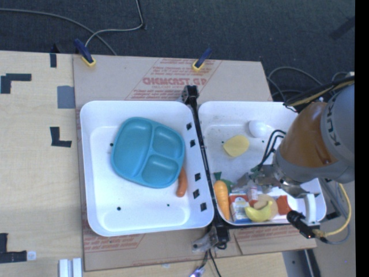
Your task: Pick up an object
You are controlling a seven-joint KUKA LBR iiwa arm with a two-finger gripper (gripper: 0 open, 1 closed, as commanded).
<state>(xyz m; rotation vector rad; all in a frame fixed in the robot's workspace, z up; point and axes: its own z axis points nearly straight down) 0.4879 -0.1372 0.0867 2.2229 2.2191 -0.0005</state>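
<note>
My gripper [260, 184] hangs low over the front of the right bin [230, 109], just above a cluster of toy food. In that cluster lie a carrot [221, 196], a yellow banana [259, 213], a red and white packet [240, 203] and a red piece [282, 204]. A pale yellow slice [236, 146] and a white egg-shaped thing [257, 128] lie farther back in the same bin. The arm's grey body and orange band [308, 140] cover the bin's right side.
The left bin [92, 154] holds a blue divided plate [148, 152] and a small orange sausage-like piece [182, 184] by its right wall. A black divider with clips [197, 149] runs between the bins. Cables trail at the far side and right.
</note>
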